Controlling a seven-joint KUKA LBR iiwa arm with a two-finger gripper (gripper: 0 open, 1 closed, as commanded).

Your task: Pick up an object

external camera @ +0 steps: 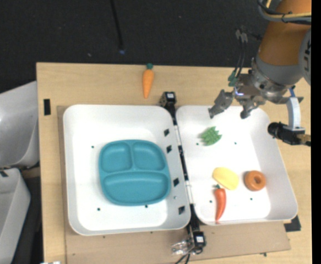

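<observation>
Objects for the taking all sit in the right bin [281,175]: a green leafy piece [210,136] up near the bin's middle, and lower down a yellow piece [225,178], an orange ring-shaped doughnut [254,180] just to its right, and a red chilli pepper [219,203] lying just below the yellow one, its stem end right against it. The yellow piece and the doughnut are close but apart.

Up top, the gripper [232,108] hangs over the far edge of that right bin, its two dark fingers [219,103] spread wide apart with bare white bin floor showing between them. Nothing is caught there. The green leafy piece lies near, just below the left finger, not touched. The grey wrist and the orange band [281,37] rise away toward the upper right.

Over in the left bin [77,147], a teal divided plate [134,171] sits in the middle, three compartments, lying flat. And out on the wooden bench [94,81], beyond both bins, a toy carrot [148,81] rests on its own, green top pointing away, well apart from the gripper.
</observation>
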